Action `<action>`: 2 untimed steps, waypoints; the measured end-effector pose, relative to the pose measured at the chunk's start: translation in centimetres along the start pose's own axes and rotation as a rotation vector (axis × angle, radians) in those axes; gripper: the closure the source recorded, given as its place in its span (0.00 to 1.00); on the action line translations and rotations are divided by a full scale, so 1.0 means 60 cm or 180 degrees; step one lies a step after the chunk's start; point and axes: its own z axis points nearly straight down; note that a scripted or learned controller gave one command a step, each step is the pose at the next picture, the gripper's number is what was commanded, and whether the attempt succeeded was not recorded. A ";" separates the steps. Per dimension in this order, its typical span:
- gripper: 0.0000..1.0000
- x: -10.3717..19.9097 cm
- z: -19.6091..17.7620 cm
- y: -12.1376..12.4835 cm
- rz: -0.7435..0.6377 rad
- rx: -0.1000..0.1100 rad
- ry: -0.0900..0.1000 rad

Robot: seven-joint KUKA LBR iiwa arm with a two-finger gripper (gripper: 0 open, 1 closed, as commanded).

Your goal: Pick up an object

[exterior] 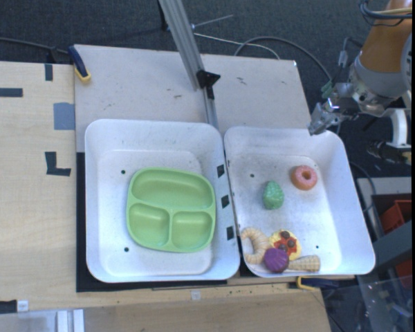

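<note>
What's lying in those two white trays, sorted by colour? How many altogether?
Green: 2, divided plate and small green piece
Pink: 1, doughnut
Purple: 1, round toy
Tan or yellow: 3, pretzel, pizza, cone
Total: 7

A dark carpeted floor (90,5) is seen beyond a grey board (138,81). A pale wooden benchtop (28,206) is laid left, crossed by a slanted metal pole (183,33).

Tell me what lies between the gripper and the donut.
Nothing: in the camera view, bare white bin floor separates the gripper, at the bin's upper right corner, from the donut.
</note>
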 end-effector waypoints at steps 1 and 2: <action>1.00 0.000 -0.090 0.002 -0.0002 -0.0001 0.0000; 1.00 0.082 -0.058 0.005 -0.0013 0.0023 0.0008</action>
